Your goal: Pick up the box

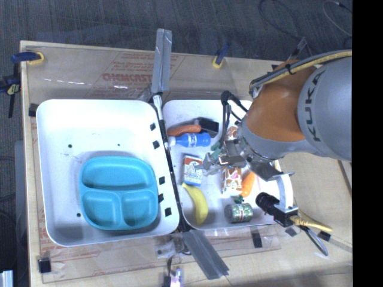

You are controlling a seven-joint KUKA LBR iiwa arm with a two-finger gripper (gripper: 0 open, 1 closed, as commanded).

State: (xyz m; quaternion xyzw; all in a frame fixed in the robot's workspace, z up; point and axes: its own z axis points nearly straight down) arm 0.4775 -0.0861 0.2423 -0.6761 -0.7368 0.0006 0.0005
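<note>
- Two white bins sit side by side on the bench (72, 64); my arm (299, 112) reaches over the right bin (185, 107).
- My end effector (220, 158) hovers low above the clutter; whether it is apart or together, I cannot tell.
- The box (191, 171) lies just left of it, near the bin's middle, nothing gripping it.
- A banana (198, 204) lies just below the box, a blue bottle (192, 140) above, a green can (240, 211) lower right.
- The left bin (60, 124) holds a blue tray (118, 192).

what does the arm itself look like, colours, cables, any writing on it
The arm is thick, rounded and grey, with a wide orange band above the wrist and dark KUKA lettering on the grey shell. A yellow and a black cable run along its top. The pincer is small metal hardware.
</note>
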